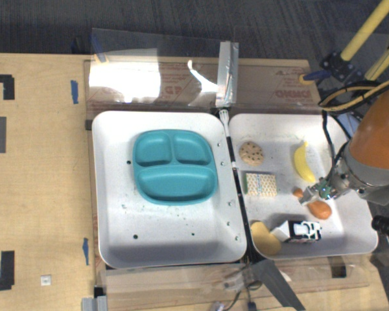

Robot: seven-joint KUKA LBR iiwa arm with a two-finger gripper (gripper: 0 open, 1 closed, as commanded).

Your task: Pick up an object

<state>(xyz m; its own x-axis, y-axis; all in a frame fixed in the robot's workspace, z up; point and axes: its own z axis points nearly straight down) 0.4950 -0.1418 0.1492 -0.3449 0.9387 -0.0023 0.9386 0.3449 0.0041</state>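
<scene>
Hovering over the right bin (pixel 356 238), the gripper (pixel 323 191) — jaw state impossible to tell — nears a small orange fruit (pixel 320 209), likely light, smooth — best pinched across its middle.

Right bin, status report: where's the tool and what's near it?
Tool low in the right bin, grip unclear. Orange ball just below it, not held. Banana close beside. Cookie well away.
</scene>
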